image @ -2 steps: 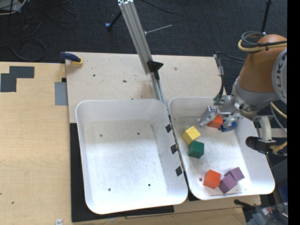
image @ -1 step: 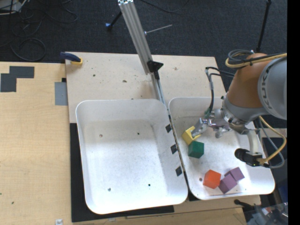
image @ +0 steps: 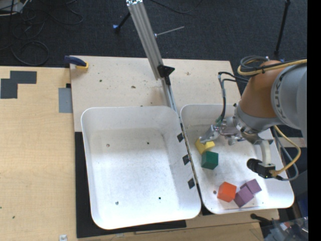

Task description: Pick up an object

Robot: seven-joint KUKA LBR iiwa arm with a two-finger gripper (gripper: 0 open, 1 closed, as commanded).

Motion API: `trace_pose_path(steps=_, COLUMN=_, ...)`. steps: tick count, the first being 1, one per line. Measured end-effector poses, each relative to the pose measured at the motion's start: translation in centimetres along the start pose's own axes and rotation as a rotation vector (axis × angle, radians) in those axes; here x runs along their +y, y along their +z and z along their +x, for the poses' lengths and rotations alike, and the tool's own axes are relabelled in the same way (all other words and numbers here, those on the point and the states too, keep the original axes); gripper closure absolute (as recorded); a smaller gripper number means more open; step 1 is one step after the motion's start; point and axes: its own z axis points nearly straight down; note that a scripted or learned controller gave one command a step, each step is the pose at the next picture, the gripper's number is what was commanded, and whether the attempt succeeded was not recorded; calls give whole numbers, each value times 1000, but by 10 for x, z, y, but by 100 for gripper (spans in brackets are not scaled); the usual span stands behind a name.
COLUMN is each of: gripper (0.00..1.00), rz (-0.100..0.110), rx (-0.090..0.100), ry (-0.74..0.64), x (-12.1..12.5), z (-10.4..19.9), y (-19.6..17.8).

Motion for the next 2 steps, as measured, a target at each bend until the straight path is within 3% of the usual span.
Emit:
trace_pose_path(steps=1, gripper=100, rz=-1, rx=2, ry=12, x=0, z=-2, y=-9)
trace_pose_path(steps=2, gripper=100, rz=23, rx=3, ry=3, x=7, z=-12, y=-66)
